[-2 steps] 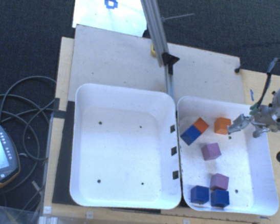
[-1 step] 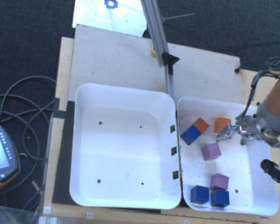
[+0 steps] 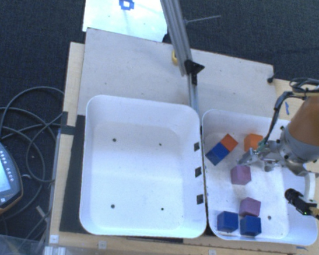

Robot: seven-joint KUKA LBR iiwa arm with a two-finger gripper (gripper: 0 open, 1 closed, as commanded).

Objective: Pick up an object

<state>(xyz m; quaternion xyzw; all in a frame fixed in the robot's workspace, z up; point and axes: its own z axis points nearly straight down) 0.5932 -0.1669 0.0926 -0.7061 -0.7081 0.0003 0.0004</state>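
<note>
Camera view, looking down at a slant on both bins.

Left bin (image 3: 149, 116): bare floor apart from a few dark dots. Right bin (image 3: 303, 235): all the loose blocks. Arm reaching in from the right, orange band above the wrist, gripper (image 3: 255, 158) over the upper middle of the right bin.

Jaw state: cannot tell. Metal parts blur together at the tip; no gap and no closed line readable. Nothing visibly held.

Nearest candidate: purple cube (image 3: 240, 175), just below and slightly left of the gripper tip, close beside it but apparently not between any fingers. Faces roughly square, so no long axis to align with; grasp direction set by the cube's slight turn against the bin wall.

Other blocks, by bearing from the tip:
- orange block (image 3: 253, 141), just above, partly hidden behind the gripper.
- orange-and-blue block (image 3: 222, 149), to the left, near the bin's left wall.
- second purple cube (image 3: 250, 205), well below.
- two blue cubes (image 3: 227, 221) (image 3: 250, 226), side by side against the bin's near edge.

Judgement: short shift down-left in view, then descent, needed to centre on the purple cube; orange block close enough to be knocked.
</note>
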